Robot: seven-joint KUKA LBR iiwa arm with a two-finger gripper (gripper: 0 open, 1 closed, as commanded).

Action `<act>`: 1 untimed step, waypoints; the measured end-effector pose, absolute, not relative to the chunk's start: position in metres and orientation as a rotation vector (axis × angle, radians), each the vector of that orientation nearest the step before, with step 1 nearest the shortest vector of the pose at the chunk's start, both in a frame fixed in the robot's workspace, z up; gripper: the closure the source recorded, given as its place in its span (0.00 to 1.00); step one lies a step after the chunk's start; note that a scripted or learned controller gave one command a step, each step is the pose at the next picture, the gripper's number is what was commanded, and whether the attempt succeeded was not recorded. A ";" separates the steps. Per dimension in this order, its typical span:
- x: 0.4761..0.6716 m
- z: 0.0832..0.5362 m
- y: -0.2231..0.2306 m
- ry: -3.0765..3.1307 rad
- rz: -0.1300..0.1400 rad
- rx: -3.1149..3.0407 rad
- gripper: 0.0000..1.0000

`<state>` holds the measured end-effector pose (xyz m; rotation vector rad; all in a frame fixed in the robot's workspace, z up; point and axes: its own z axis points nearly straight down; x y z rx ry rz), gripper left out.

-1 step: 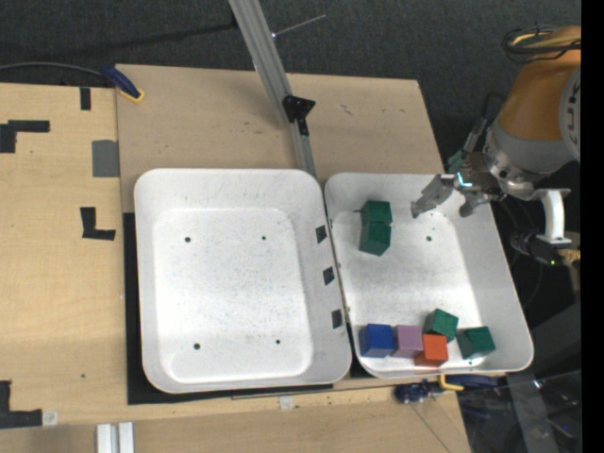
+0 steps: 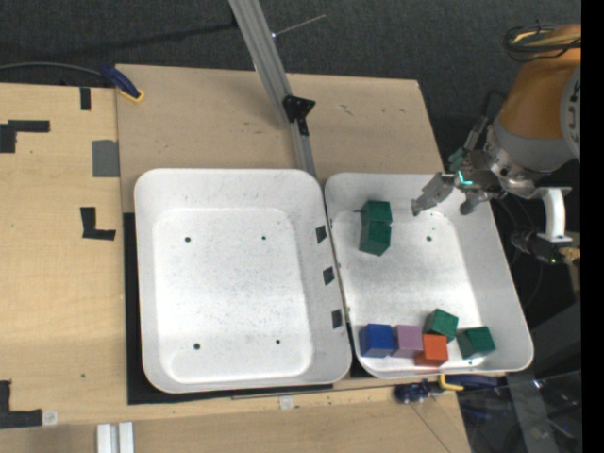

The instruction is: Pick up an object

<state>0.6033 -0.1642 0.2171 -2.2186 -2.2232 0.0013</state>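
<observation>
Six small blocks sit in the right bin (image 2: 491, 253), the tall green block (image 2: 375, 226) alone at its far left. The gripper (image 2: 444, 198) hovers nearby, fingers spread, pinching nothing. It looks light, rigid; grip its flat sides.

Position: one fixed camera, up above the bench (image 2: 236, 111).
Facing: looking down at a slant, both white bins (image 2: 151, 253) in frame.
Distance: pulled back, moderately far.
Arm (image 2: 533, 102): entering from the frame's right.
</observation>
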 end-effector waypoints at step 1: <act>0.604 0.154 -0.169 -2.219 0.007 -2.217 0.00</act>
